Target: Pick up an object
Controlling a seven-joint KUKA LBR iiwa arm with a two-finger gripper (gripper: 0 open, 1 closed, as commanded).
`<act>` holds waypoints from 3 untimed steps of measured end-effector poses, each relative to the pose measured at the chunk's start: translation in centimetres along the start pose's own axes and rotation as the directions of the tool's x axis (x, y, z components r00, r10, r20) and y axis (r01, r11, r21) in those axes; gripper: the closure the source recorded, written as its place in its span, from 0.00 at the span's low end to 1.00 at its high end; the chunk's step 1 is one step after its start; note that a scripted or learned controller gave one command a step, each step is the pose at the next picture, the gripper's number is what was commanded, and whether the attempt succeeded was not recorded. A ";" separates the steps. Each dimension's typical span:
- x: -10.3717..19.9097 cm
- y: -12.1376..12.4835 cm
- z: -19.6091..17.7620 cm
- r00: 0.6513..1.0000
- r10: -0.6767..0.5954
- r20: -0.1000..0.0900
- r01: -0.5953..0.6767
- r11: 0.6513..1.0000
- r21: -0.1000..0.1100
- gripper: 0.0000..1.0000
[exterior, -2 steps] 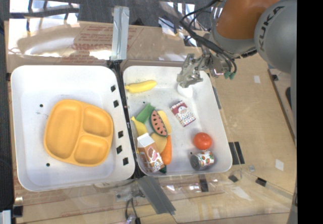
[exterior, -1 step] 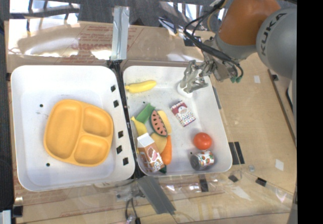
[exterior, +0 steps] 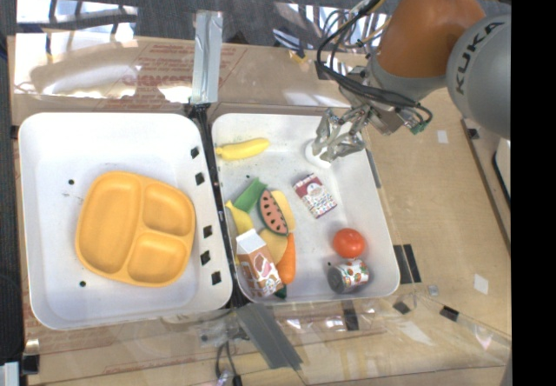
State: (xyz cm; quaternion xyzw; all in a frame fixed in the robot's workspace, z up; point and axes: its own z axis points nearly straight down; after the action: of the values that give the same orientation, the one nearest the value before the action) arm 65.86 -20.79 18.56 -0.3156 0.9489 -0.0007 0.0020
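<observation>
**Approach stage — nothing lifted yet**

Cardboard-covered bench carries two white bins. At left, a yellow divided tray [exterior: 135, 226] is seen in the left bin [exterior: 43, 141]. In the right bin [exterior: 382, 228] lie a banana [exterior: 243, 149], a watermelon slice [exterior: 274, 212] and a tomato [exterior: 349, 242]. At that bin's upper right corner the gripper [exterior: 334, 143] hangs with nothing seen between its fingers; their spread cannot be told. A descent onto one object is judged next — the banana is nearest.

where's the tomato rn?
The tomato sits in the right bin, near its front right corner, just above the small can and below-right of the small red carton.
</observation>
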 end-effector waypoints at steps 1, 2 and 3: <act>-3.8 5.1 -1.2 0.998 0.061 -0.001 -0.061 0.998 -0.003 1.00; -9.3 12.5 -3.4 0.969 0.248 -0.002 -0.248 0.969 -0.003 1.00; -10.0 13.5 -4.0 0.954 0.300 -0.001 -0.300 0.954 0.000 1.00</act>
State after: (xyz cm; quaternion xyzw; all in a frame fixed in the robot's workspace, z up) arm 65.74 -4.01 22.61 -0.1679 0.9858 -0.0003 0.0016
